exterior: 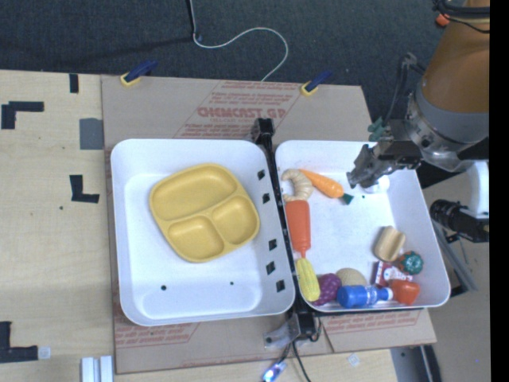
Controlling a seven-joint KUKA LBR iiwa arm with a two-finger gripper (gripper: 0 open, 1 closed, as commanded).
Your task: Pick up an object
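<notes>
The right bin (pixel 398 205) holds several toy foods. A small orange carrot (pixel 322 184) lies near its far left corner, beside a pale curled piece (pixel 298 183). A long orange piece (pixel 298 225) and a yellow corn cob (pixel 306 277) lie along the left wall. Purple grapes (pixel 328 285), a blue bottle (pixel 358 296), a red piece (pixel 404 291), a tan bread piece (pixel 388 243) and a green ball (pixel 412 263) crowd the near right corner. My gripper (pixel 364 173) hangs over the bin's far side, just right of the small carrot, and nothing shows in it.
The left bin (pixel 135 277) holds a yellow divided plate (pixel 205 212). Black clips (pixel 274 245) join the two bins along their shared wall. A white cable (pixel 238 38) loops on the dark floor behind the cardboard sheet (pixel 231 110).
</notes>
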